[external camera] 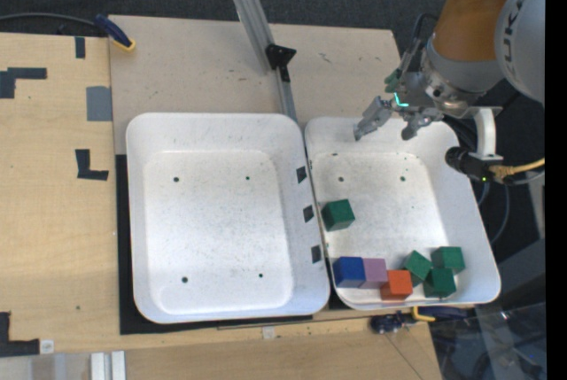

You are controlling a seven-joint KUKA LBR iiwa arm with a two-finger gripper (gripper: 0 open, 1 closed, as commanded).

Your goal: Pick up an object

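Jaws (387,126) spread wide and holding nothing, four green cubes (337,213), one blue cube (349,271), one purple (375,271), one orange (398,283)

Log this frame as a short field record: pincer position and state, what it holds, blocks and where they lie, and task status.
pincer position: pincer above the far rim of the right bin
pincer state: fingers spread, nothing between them
lone block: green block near the right bin's left wall
near-edge cluster: blue block, purple block, orange block, three green blocks
left bin: no blocks seen in it
task status: no block picked up yet
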